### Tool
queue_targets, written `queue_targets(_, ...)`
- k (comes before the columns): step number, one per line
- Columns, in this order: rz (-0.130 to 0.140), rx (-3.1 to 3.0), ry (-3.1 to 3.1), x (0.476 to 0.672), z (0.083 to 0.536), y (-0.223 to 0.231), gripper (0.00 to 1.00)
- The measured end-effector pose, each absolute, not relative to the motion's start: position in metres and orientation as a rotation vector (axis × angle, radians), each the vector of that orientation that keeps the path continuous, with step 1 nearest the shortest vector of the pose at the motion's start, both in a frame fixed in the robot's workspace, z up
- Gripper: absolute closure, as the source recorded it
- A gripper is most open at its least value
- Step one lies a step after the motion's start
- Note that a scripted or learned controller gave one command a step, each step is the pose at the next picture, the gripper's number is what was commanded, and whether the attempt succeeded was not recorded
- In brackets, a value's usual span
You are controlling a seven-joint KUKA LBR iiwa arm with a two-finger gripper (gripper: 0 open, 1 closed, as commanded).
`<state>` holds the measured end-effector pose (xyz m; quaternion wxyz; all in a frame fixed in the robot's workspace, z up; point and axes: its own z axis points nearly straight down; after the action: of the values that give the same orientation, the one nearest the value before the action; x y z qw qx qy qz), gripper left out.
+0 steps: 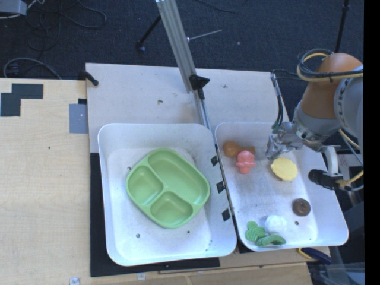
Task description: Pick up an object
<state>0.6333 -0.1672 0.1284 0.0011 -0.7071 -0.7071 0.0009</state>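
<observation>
Grey tool (276,146) low in right bin (332,233), just beside yellow object (284,168).

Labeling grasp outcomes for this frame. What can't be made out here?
- Hand, camera view: small and blurred, above the right bin near the yellow object; fingertip contact unreadable.
- Orange object: partly behind the pink object.
- Green item and white item: overlapping, too blurred to identify.
- Arm: cut off at the right edge.

Around the yellow object (284,168) the right bin (332,230) is crowded: pink toy (244,161) beside it, brown disc (301,206) below; bare floor lies between.
</observation>
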Motion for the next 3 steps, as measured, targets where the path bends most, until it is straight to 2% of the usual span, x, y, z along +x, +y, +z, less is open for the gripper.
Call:
queue_targets(1, -0.002, -2.225, -2.222, 0.627, 0.176, -0.173, 1.0)
queue_targets(2, -0.002, -2.223, -2.224, 0.63, 0.22, -0.177, 1.0)
queue_targets(3, -0.001, -2.222, -2.223, 0.63, 0.241, -0.178, 1.0)
